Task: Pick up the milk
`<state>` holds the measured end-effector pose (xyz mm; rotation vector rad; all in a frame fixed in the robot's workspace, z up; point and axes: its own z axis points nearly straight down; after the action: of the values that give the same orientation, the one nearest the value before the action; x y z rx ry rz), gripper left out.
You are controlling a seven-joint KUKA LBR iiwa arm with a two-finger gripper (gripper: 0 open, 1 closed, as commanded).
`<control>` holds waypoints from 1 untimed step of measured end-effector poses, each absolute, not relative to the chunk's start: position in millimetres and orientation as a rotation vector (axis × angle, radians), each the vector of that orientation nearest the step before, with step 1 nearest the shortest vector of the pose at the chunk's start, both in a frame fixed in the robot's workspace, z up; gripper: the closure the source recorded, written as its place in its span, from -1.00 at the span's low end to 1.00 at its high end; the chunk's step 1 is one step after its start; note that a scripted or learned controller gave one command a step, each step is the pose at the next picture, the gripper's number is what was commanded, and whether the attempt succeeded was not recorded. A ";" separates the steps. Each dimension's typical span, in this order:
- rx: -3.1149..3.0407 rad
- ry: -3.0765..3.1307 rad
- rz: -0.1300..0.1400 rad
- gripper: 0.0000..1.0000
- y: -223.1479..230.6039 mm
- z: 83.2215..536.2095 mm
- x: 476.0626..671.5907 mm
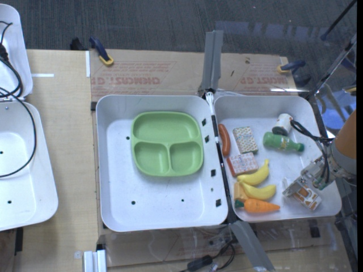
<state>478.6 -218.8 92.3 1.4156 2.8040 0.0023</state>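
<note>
The milk point(304, 197) – a small white carton with orange markings – is seen lying tilted in the near right corner of the right bin point(295, 162), close to its right wall. The gripper point(313, 179) is found directly over the carton's upper right edge, touching or nearly touching it; whether it is wide or narrow cannot be told, as the parts there are blurred together. No grasp can be confirmed.

To the carton's left, apart from it, a carrot point(261, 207) is laid along the near wall, with two bananas point(258, 183) stacked just behind it. Further back, two patterned packets point(244, 151) are placed one behind the other, and a red sausage point(224, 139) is set beside them against the left wall. A green bottle point(283, 143) is laid on its side toward the back of the bin, with a small white object point(284, 119) just behind it.

In the left bin point(113, 191), a green divided plate point(167, 143) is placed – three compartments, nothing in them. Both bins are borne by the bench point(62, 123).
</note>
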 end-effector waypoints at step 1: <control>1.409 2.807 0.003 -1.00 -220.6 92.2 478.6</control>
<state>478.6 -220.6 92.2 1.4093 2.8067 0.0029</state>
